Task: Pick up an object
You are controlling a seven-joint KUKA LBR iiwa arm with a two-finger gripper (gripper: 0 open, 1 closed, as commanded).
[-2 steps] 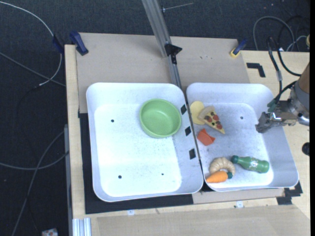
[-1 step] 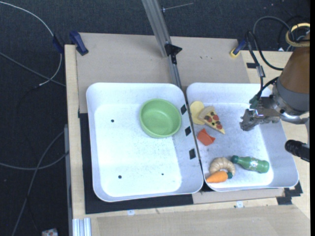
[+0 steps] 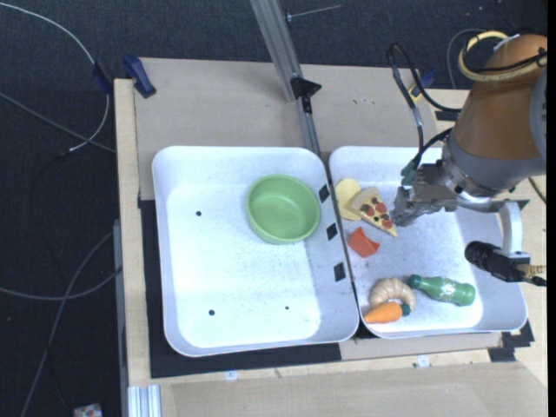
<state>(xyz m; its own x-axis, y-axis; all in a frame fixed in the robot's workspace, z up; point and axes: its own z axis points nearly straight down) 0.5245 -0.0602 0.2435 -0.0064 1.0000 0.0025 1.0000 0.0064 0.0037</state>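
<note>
Gripper (image 3: pixel 405 211) low in the right bin (image 3: pixel 486 259), its opening cannot be told, tip just beside the pizza slice (image 3: pixel 375 210) near the bin's left wall, red piece (image 3: pixel 363 243) below, bottle (image 3: pixel 444 289), croissant (image 3: pixel 393 290), carrot (image 3: pixel 384 313) by the front edge, green bowl (image 3: pixel 282 208) in the left bin (image 3: pixel 200 268).

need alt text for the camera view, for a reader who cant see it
Seen from above, the gripper hangs low in the right bin beside a toy pizza slice, with a carrot, croissant and green bottle nearby. The left bin holds a green bowl.
</note>
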